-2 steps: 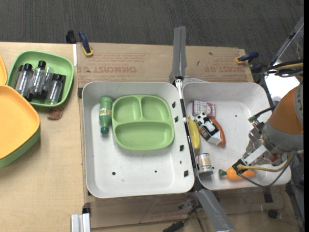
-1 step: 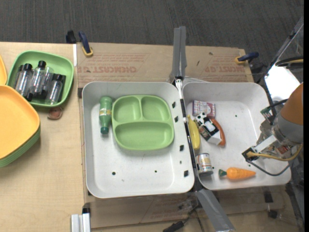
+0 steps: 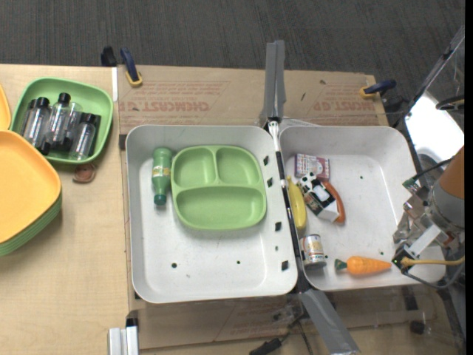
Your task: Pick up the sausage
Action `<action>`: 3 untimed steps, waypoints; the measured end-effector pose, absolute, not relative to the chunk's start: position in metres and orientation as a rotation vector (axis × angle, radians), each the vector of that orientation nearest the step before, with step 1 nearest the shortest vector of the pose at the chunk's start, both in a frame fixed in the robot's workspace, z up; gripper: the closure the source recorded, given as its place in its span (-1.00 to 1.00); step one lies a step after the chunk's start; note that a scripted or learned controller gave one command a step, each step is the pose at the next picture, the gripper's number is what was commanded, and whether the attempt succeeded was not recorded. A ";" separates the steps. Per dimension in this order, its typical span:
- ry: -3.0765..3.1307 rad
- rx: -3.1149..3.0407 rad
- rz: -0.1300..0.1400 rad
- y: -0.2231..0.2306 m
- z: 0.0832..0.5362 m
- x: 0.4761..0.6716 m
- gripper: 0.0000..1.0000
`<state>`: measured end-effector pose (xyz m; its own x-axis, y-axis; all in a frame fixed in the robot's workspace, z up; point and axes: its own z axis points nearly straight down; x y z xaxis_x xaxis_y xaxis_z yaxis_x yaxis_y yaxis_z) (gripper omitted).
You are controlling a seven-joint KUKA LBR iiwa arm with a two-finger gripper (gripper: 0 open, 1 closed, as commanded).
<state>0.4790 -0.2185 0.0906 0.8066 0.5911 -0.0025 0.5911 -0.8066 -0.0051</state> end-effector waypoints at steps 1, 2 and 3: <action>-1.176 -2.912 0.006 -0.222 0.123 0.563 1.00; -0.433 -3.109 0.009 -0.198 0.149 0.507 1.00; -0.440 -3.107 0.016 -0.198 0.156 0.507 1.00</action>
<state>0.5070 -0.1978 0.1563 0.9607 0.2776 -0.0099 0.2775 -0.9607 -0.0047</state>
